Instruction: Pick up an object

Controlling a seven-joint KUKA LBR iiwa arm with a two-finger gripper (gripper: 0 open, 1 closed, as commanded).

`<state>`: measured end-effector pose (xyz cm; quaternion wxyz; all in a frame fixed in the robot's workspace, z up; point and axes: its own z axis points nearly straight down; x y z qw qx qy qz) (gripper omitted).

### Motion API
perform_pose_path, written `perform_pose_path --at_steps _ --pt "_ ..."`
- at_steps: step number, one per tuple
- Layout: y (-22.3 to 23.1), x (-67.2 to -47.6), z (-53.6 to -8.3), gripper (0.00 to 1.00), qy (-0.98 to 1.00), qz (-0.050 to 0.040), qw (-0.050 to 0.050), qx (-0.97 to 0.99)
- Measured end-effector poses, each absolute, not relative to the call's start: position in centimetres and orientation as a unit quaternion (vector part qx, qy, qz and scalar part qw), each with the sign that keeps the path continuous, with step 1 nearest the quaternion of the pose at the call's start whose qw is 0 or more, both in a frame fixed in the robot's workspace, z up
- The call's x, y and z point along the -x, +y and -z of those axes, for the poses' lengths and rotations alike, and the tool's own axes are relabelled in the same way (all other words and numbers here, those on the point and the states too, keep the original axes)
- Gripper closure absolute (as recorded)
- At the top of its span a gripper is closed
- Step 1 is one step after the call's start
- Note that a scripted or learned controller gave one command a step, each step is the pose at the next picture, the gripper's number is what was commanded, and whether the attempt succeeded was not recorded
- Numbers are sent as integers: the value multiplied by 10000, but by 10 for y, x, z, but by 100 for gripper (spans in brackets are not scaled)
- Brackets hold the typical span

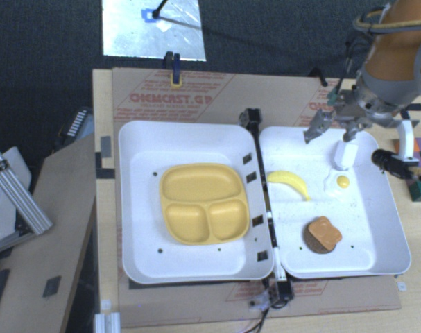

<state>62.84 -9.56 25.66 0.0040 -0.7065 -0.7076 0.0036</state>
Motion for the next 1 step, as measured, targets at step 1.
perform_pose_path --at_steps 1 --pt "-95 -630 -264 0 -7083 3 -7 7060"
